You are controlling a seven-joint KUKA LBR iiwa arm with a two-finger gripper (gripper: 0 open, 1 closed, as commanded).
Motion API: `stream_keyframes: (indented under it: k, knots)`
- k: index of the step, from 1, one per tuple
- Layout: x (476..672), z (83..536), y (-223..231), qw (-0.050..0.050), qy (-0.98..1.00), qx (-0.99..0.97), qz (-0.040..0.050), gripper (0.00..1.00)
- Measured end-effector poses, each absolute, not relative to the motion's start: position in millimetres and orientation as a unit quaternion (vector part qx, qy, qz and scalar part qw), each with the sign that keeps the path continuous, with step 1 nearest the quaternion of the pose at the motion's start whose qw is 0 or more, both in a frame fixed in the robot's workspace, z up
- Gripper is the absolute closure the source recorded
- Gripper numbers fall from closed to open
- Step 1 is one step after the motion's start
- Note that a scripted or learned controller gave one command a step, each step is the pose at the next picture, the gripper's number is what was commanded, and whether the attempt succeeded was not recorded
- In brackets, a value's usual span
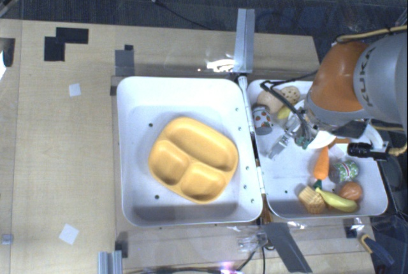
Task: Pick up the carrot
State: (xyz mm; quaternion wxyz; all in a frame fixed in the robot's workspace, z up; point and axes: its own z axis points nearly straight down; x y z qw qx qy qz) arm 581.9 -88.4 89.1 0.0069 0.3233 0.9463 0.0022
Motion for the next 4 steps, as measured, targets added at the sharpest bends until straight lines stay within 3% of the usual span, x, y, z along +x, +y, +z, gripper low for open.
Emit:
stream_keyframes:
  k: [1,2,3,4]
  knots:
    - [608.3,89,-86,0.005,0.972,0.234,0.0009,0.0]
    - [651.6,86,-93,-0.012,0.928,0.372,-0.0048,0.0]
    - [577.8,89,-99,0.006,0.956,0.294,0.0016,0.0]
    - [520.5,89,-90,0.007,0.887,0.462,0.004,0.0]
